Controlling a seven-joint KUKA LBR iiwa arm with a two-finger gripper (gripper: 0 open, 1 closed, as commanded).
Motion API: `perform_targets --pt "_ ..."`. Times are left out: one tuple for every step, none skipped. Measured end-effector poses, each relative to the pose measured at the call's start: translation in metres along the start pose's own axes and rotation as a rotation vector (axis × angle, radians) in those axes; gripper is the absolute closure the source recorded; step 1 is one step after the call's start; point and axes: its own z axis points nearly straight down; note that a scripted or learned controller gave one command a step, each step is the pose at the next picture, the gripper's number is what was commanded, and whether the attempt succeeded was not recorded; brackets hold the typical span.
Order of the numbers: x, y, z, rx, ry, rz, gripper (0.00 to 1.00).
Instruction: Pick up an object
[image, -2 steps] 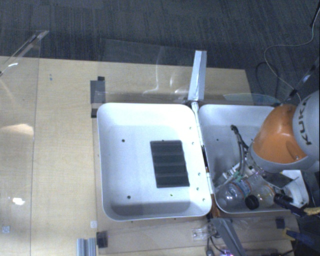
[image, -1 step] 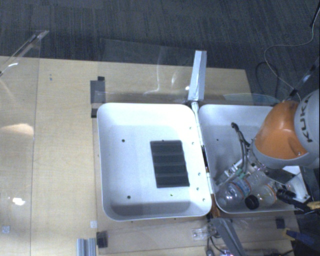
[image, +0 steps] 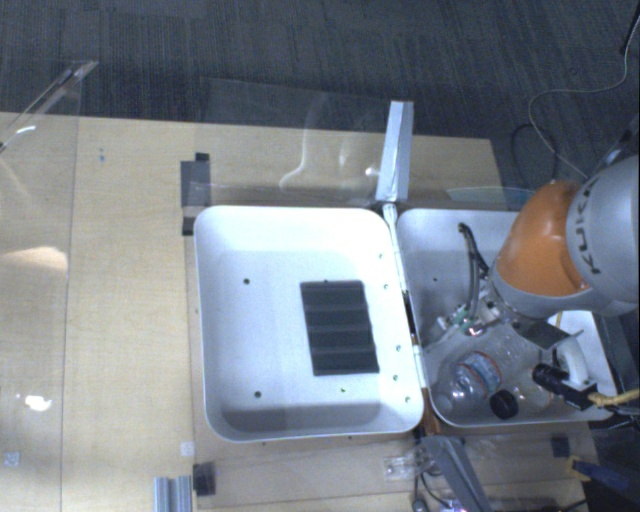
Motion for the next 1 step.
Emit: perform_targets --pt "-0.0287 -0.0433 -0.068 0.005 0.002 0.077 0.0"
